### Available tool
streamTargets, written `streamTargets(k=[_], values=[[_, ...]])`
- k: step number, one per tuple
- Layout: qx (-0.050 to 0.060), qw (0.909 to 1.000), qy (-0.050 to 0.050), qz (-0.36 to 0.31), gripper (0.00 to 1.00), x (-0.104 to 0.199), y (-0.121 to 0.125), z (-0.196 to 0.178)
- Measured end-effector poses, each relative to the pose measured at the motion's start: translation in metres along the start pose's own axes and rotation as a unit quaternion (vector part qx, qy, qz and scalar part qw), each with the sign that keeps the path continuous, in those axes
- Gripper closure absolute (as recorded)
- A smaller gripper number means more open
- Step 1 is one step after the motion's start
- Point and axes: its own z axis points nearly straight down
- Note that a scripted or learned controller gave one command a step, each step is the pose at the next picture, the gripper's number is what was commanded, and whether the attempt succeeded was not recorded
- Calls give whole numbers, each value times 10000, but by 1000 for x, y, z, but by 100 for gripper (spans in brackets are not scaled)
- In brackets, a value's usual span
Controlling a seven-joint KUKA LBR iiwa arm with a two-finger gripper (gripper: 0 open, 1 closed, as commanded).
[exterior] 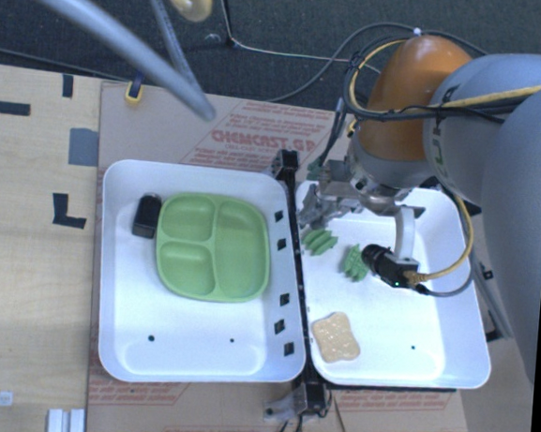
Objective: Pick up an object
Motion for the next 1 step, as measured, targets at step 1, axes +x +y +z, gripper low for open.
streamTargets(k=[1], values=[[13, 10000, -6, 7, 100, 48, -7, 10]])
